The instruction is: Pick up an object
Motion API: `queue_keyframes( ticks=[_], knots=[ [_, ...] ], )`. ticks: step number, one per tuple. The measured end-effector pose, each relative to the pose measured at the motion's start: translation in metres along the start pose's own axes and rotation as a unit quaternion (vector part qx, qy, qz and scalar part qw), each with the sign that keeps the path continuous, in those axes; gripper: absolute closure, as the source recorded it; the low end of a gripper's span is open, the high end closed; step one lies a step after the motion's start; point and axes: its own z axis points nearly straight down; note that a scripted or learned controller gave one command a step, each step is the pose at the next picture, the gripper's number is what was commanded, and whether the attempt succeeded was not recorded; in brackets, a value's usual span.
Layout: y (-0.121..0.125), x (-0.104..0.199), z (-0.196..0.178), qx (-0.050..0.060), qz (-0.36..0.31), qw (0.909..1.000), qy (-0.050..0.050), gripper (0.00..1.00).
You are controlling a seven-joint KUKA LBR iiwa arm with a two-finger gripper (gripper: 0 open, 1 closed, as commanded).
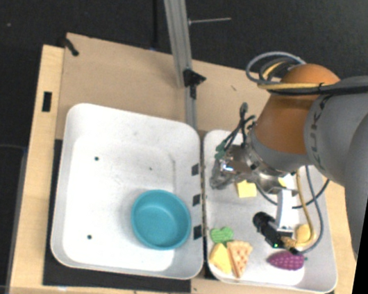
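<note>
Nearest, small light rigid-looking yellow-orange plastic wedge (233, 257) in right white bin (327, 274) likely pinches best across its flat sides; jaws' state cannot be told.

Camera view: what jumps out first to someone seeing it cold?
The grey arm with its orange band looms over the right bin, reaching in from the right; its end effector sits near that bin's left wall. Next, the blue bowl stands alone in the left bin, toward its near right corner. Small toy foods, among them a purple grape bunch and a pizza slice, cluster at the right bin's near edge.
</note>
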Motion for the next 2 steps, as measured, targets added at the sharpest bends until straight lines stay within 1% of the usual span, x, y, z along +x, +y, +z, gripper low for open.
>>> queue_keyframes(
  ticks=[1, 2],
  knots=[
    [-0.009, 0.044, -0.003, 0.0, 0.0, 1.0, 0.0, 1.0],
    [-0.014, 0.094, -0.021, -0.001, -0.001, 1.0, 0.001, 1.0]
  ],
)
